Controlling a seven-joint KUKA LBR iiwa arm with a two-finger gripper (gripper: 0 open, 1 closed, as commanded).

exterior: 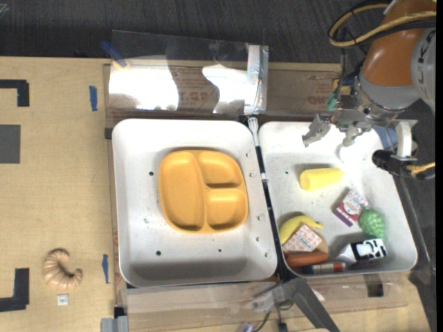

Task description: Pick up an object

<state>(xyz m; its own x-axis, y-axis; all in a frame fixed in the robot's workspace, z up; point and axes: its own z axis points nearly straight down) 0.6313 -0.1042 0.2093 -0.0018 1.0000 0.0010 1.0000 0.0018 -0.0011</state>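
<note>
Fingers [331, 131] are spread wide with nothing between them, and I see them hanging over the far end of the right bin [277, 140]. Just below them in that bin lies the yellow block [320, 178], untouched. The left bin [131, 185] holds an orange divided tray [203, 189].
</note>
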